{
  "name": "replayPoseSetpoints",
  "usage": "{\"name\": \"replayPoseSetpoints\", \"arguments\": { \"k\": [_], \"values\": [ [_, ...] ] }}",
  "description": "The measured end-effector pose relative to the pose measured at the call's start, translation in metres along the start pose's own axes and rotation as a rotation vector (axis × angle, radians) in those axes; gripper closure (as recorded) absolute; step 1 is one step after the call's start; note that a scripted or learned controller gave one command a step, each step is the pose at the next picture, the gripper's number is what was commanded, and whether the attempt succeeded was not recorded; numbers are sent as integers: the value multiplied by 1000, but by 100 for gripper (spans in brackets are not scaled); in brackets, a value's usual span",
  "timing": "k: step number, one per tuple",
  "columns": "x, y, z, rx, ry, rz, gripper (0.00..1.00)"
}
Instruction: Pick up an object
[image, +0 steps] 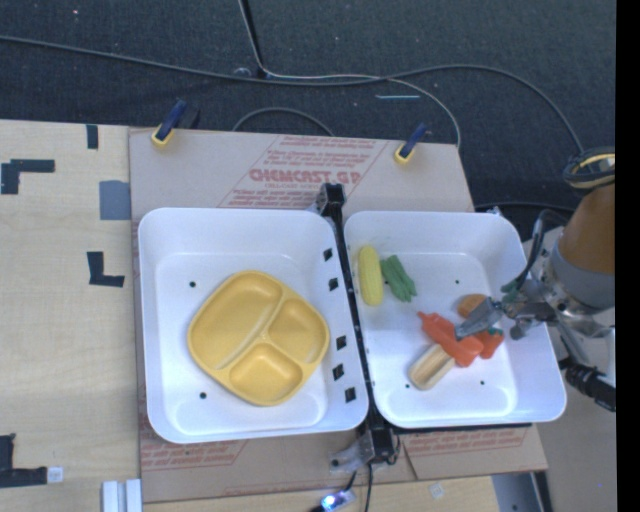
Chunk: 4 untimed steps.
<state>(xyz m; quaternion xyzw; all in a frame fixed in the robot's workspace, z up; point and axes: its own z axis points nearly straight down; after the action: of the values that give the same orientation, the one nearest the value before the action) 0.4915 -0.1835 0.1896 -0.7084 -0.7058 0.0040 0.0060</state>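
Red toy pieces (462, 343) lay in the right bin (440, 408) near its right edge; hand (483, 322) over them, grip state indeterminate; nothing evidently lifted.

Both white bins (160, 330) look like smooth moulded plastic with a faint sheen, and the yellow divided plate (258, 336) in the left one has the same glossy plastic look. They sit on a matt brown cardboard sheet (290, 170) printed in red, over a pale wood-grain bench (60, 330). The toy foods, among them the yellow corn (370, 275), look like smooth plastic.
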Motion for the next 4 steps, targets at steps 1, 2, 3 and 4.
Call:
{"name": "replayPoseSetpoints", "arguments": {
  "k": [1, 2, 3, 4],
  "values": [
    [0, 3, -5, -10, -2, -4, 0],
    [3, 6, 60, -5, 0, -4, 0],
    [3, 6, 108, -12, -4, -5, 0],
    [2, 7, 96, -13, -6, -4, 100]
  ]
}}
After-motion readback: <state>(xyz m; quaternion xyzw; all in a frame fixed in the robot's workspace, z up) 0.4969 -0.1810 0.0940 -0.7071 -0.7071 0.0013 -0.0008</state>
